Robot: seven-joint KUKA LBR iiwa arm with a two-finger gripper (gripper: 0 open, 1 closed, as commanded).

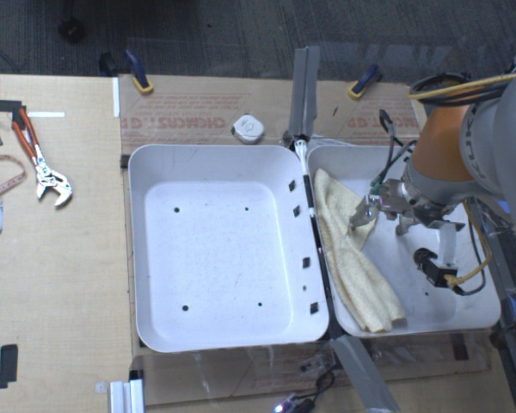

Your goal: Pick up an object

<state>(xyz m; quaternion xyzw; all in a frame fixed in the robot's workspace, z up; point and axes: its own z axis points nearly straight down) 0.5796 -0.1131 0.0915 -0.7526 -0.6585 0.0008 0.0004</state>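
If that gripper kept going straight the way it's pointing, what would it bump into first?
Most likely the cream towel lying in the right bin. The gripper points down and leftward, right at the towel's edge; depth is hard to judge from this slanted view.

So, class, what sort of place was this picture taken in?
Most likely a robotics lab or workshop: a robot arm reaches over two white bins, clamps hold the bench board, and a wrench lies alongside.

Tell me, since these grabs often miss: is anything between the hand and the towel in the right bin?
Nothing visible is. The hand sits low in the right bin, at the right edge of the cream towel lying along the bin's left wall, with no other object between them.
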